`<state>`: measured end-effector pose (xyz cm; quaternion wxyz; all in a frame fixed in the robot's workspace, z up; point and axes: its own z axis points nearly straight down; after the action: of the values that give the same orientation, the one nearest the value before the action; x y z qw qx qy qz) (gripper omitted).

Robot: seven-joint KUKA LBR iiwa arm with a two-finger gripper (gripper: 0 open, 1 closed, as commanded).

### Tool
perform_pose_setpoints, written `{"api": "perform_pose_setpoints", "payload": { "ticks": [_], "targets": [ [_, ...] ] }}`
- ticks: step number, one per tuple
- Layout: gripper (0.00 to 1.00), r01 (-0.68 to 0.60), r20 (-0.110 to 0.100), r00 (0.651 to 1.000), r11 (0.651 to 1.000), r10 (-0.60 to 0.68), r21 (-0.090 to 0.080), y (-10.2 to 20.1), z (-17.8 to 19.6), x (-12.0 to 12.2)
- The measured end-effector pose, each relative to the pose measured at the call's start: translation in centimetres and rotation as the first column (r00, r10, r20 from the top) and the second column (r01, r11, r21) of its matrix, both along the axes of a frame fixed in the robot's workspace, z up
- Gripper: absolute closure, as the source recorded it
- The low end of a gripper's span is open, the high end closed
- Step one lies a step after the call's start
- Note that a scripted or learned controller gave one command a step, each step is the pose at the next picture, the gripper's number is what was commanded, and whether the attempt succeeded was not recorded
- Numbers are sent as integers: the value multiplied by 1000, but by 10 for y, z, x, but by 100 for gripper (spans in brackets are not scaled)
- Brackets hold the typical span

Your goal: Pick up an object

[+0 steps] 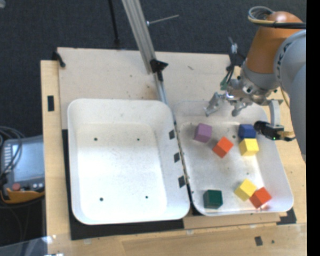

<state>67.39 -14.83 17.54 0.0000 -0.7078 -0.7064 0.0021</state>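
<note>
The right bin (274, 167) holds several small blocks. A purple block (203, 133) lies near its upper left, with an orange block (222, 147) just beside it. A blue block (247, 130) sits above a yellow block (249, 146). Near the front are a green block (213, 198), another yellow block (245, 189) and a red-orange block (261, 197). My gripper (224, 106) hangs over the bin's far edge, above and to the right of the purple block. Its fingers are spread apart with nothing between them.
The left bin (74, 143) stands beside the right one. A slanted metal rail (141, 31) runs from the top down to the gap between the bins. A screen and cables (18, 164) sit off the bench at the left.
</note>
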Motion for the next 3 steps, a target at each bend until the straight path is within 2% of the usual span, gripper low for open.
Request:
{"api": "perform_pose_setpoints", "payload": {
  "ticks": [1,2,3],
  "targets": [
    [0,-1,1,1000,1000,1,0,3,-42,-2],
    [100,-1,8,1000,1000,1,0,2,-28,0],
    [100,-2,9,1000,1000,1,2,-4,23,-6]
  ]
}}
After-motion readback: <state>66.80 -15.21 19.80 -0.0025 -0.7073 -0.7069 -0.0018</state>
